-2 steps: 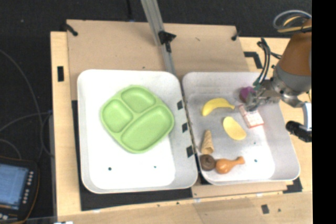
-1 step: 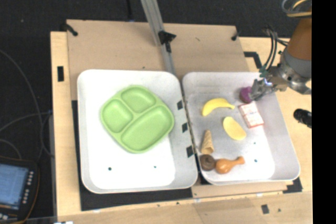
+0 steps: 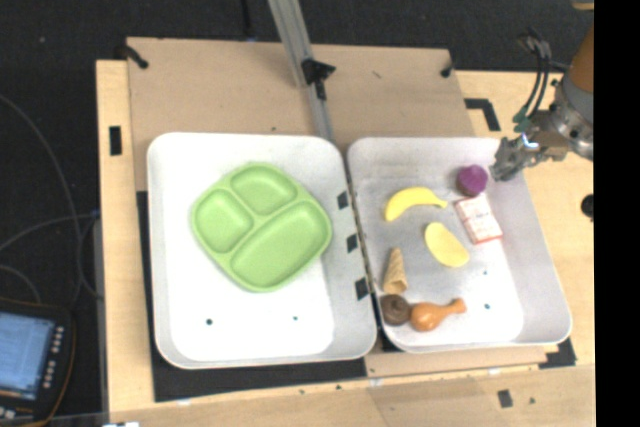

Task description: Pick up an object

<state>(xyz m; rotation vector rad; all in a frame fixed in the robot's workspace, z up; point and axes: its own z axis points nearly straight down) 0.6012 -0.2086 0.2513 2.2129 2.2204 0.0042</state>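
The right bin [image 3: 520, 255] holds several toy foods: a purple ball [image 3: 473, 180], a yellow banana [image 3: 413, 202], a small white and red carton [image 3: 479, 220], a yellow lemon-shaped piece [image 3: 446, 245], an ice-cream cone [image 3: 395, 269], a brown doughnut [image 3: 395, 309] and an orange drumstick [image 3: 436, 313]. My gripper [image 3: 508, 158] hangs over the bin's upper right corner, just right of the purple ball. Nothing shows between its fingers.
The left bin [image 3: 180, 245] carries a green divided plate [image 3: 262, 226]. A slanted metal pole [image 3: 290, 25] rises behind the bins. A tablet [image 3: 28, 352] lies at the lower left, off the bench.
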